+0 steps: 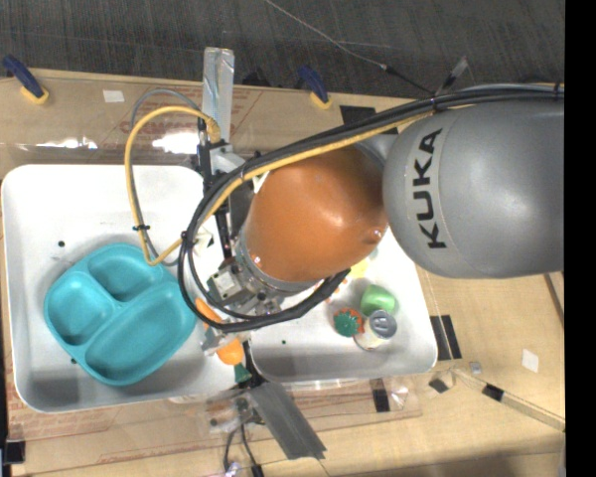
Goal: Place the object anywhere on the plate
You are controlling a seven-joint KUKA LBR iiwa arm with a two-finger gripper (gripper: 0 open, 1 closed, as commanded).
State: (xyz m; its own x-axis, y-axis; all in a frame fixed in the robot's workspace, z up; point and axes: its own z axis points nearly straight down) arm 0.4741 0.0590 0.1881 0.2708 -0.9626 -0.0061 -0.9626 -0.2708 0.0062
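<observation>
Arm (457,187) nearest the lens — grey, orange band, covering the gripper; jaw state cannot be told. Two white bins: left bin (40,266) holds one teal plate (119,311); right bin (407,351) holds three small items — green toy (378,297), can (380,326), red-green piece (347,320).

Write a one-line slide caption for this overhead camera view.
KUKA arm reaching over two white bins; teal divided plate in the left bin, small objects in the right.

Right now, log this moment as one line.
arm: over bin divider | gripper: hidden | plate: left bin, bare | small toys: right bin
</observation>
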